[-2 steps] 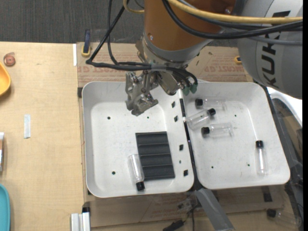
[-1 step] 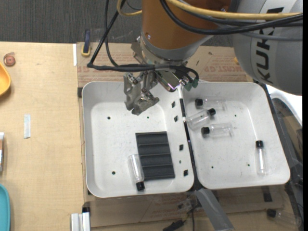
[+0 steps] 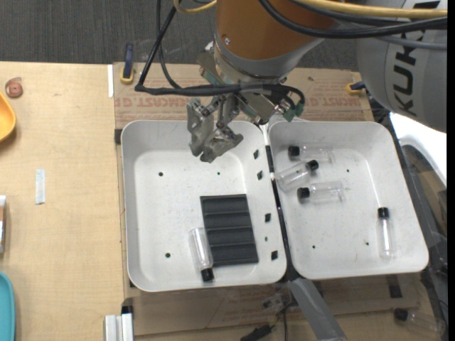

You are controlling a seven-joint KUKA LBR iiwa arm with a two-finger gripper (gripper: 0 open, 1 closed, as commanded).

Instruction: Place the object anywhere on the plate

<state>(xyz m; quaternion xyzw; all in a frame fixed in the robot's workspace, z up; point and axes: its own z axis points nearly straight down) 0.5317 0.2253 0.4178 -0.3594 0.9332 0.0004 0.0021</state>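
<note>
So the arm [image 3: 284, 20] comes in from the top right, and its gripper [image 3: 213, 142] hangs over the far end of the left bin [image 3: 142, 190], just up from the dark ribbed plate [image 3: 228, 229] lying in that bin's middle. Honestly can't tell how the tool is set from this angle, it's a clump of grey metal, and I see nothing clamped in it. The closest object to the plate is a clear vial with a black cap [image 3: 200, 256], lying on the bin floor right along the plate's left edge near its near corner, cap pointing toward the front rim; it looks to be touching or just beside the plate, not on top of it. Right of the plate, past the seam between the bins, the right bin [image 3: 398, 261] has four more vials: three bunched together [image 3: 309, 172] roughly level with the plate's far end, and one loner [image 3: 384, 229] well off to the right near that bin's outer wall. Under both bins there's a sheet of cardboard [image 3: 334, 101], sticking out behind them with printed letters on it.
</note>
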